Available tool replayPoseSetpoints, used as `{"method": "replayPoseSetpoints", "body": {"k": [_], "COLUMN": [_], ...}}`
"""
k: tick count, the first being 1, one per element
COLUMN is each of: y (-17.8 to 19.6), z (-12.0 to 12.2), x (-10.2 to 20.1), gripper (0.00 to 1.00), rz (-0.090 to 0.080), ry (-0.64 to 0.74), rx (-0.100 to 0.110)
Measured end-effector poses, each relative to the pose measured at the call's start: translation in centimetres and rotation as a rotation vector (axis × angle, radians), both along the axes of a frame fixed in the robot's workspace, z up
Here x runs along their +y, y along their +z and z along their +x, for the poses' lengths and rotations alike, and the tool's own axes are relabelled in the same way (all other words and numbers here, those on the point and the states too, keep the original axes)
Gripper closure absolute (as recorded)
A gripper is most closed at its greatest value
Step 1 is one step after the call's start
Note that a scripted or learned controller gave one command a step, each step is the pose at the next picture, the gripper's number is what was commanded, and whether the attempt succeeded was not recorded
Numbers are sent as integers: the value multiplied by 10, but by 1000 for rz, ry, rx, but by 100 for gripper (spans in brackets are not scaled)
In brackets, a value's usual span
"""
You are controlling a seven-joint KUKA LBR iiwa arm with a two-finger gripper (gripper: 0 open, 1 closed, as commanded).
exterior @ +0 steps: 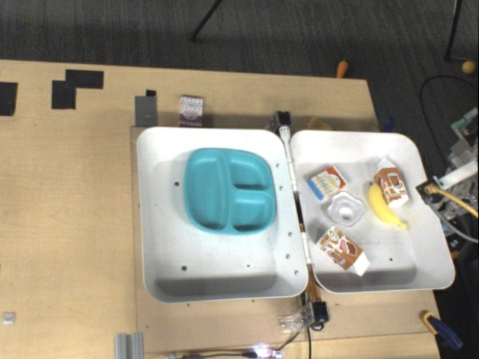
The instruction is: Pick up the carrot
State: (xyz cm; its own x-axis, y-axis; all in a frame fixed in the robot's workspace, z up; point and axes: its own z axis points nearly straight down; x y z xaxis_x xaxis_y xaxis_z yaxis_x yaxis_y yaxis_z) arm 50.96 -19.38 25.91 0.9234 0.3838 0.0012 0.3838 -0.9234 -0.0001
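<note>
two white bins sit side by side on a tan worktop [67, 215]. the left bin [150, 200], centre frame, holds a teal divided plate [228, 191]. the right bin [430, 275] holds a banana [385, 208], a clear cup [345, 212] and three small cartons [343, 248]. i cannot tell where the carrot lies; a small orange nub [342, 69] at the worktop's top edge is too small to name. i cannot tell whether the pincer is apart or together. my judgement: confirm the carrot's place first, then descend along its length, clear of neighbours.
</note>
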Motion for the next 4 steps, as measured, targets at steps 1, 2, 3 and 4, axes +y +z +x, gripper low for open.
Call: {"method": "replayPoseSetpoints", "body": {"k": [1,2,3,4], "y": [-47,34,-46,49], "z": [-22,-21,-6,-18], "x": [77,23,35,-9], "gripper": [100,100,100,100], "rz": [5,-1,4,-3], "ry": [10,-184,-181,-13], "rx": [5,-3,9,-6]}}
